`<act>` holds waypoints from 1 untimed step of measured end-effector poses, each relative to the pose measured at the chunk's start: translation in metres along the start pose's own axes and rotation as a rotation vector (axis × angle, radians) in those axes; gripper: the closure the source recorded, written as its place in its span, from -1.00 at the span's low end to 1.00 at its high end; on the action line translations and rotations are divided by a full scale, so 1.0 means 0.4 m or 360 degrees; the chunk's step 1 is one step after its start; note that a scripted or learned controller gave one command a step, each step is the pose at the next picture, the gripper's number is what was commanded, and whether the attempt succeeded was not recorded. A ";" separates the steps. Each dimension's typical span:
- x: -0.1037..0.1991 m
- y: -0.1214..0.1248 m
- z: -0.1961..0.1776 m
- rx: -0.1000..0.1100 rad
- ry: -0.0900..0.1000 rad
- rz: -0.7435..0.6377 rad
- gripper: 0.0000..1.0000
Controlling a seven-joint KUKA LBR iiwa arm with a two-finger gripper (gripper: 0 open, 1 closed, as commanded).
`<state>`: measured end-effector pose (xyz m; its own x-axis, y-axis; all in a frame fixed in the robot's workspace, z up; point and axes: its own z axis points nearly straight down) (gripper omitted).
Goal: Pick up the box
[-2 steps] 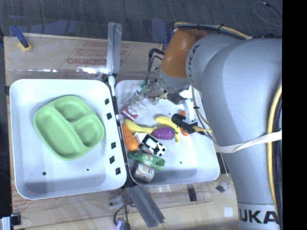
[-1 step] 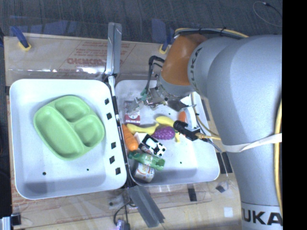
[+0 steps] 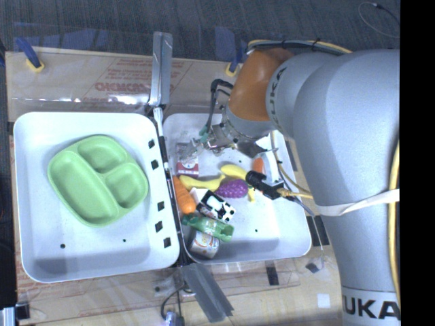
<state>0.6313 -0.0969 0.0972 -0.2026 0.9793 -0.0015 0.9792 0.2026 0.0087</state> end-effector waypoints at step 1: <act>0.000 0.000 0.000 0.0000 0.0000 0.0000 -1.00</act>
<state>0.6313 -0.0969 0.0972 -0.2026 0.9793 -0.0015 0.9792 0.2026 0.0087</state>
